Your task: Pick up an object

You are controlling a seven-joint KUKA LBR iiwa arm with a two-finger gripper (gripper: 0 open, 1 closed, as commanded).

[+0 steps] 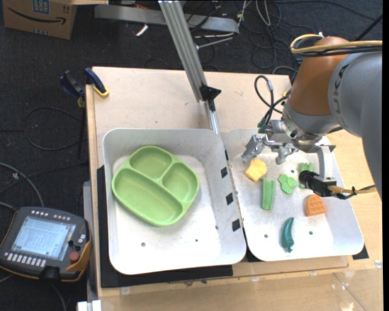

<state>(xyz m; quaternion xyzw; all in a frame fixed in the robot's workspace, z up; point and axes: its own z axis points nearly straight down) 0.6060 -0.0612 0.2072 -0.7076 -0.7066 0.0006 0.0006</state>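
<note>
On the table [152,97], we see the fingers [265,152] spread apart, hovering directly above the yellow block [256,170], apparently ready to descend.

The arm [340,79] is cut off by the right edge, and it hides the far corner of the right bin [340,240]. A green piece [306,167] near the wrist is partly covered, so its shape is not clear. The cardboard box [39,15] is cut by the top edge. The pendant [42,243] is cut by the left edge, and its screen is too small to read.
</note>
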